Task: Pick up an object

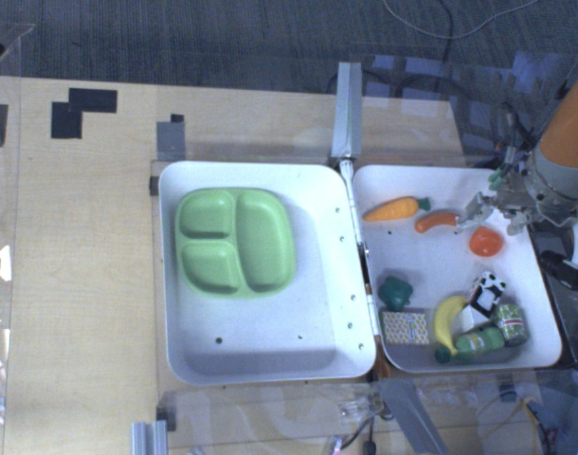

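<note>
The right bin (545,301) holds several small items: an orange carrot (396,209), a red sausage-like piece (436,221), a red-orange tomato (485,244), a dark green vegetable (396,292), a patterned packet (406,327), a yellow banana (447,317), a green bottle (476,345), a small can (513,322) and a black-and-white toy (489,292). My gripper (495,213) hangs over the bin's far right part, just above the tomato and right of the red piece. Its fingers stand apart, open, with nothing between them.
The left bin (270,349) holds a green divided plate (236,240). A metal divider (346,112) rises between the bins at the back. Cables and fixtures crowd the bench's right side by the arm (564,150).
</note>
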Motion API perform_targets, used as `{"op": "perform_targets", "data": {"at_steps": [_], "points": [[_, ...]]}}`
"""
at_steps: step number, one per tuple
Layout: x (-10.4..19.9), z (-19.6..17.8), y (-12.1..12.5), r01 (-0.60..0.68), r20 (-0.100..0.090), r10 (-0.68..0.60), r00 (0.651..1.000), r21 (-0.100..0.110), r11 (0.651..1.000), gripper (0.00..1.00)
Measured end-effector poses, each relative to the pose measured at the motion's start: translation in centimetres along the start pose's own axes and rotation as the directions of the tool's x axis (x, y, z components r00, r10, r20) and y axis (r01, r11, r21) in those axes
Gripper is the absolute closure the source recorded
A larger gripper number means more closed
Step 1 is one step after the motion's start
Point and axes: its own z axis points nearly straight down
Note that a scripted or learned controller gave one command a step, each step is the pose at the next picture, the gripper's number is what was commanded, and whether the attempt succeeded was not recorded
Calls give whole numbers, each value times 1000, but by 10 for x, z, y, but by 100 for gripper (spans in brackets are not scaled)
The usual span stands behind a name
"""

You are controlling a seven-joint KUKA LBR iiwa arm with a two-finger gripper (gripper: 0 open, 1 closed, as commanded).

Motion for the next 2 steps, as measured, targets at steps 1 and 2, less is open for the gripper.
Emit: {"op": "perform_targets", "data": {"at_steps": [1, 2], "points": [[13, 63, -4, 44, 2, -44, 999, -10, 999, 0], [14, 52, -2, 45, 1, -45, 999, -13, 999, 100]]}}
